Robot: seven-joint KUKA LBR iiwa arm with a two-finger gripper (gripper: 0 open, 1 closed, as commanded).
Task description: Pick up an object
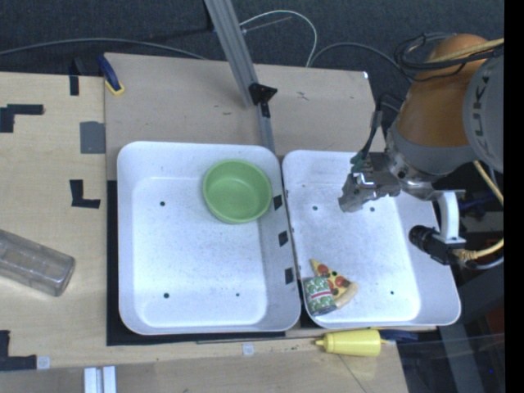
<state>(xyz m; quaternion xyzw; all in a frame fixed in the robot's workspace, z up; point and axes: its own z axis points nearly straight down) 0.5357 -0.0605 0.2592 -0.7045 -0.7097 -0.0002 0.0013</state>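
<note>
A yellow squeeze bottle [352, 343] lies on its side at the near edge of the bench [188, 97], just outside the front rim of the right bin [426, 301]. Inside that bin, in its near left corner, a toy pizza slice [337, 283] rests against a small green-and-white packet [318, 297], the two touching and tucked close to the wall shared with the neighbouring bin.

To the far left, a clear plastic tumbler [31, 262] lies on its side on the pale wood surface, well apart from both bins.

Further back, a green bowl [237, 191] sits upright in the left bin [155, 301], near its far right corner and close to the dividing wall.

Over the far part of the right bin, the hand [359, 196] hangs above the white floor, well apart from the pizza slice and the packet; at this angle whether it is released or clenched cannot be told, and nothing shows beneath it. The grey arm with its orange band [442, 97] reaches in from the right edge of the bench.

Beyond the bins, a grey metal pole [233, 39] slants up from a black clamp [262, 94] on the far part of the bench, with thin cables [286, 19] looping behind it.
</note>
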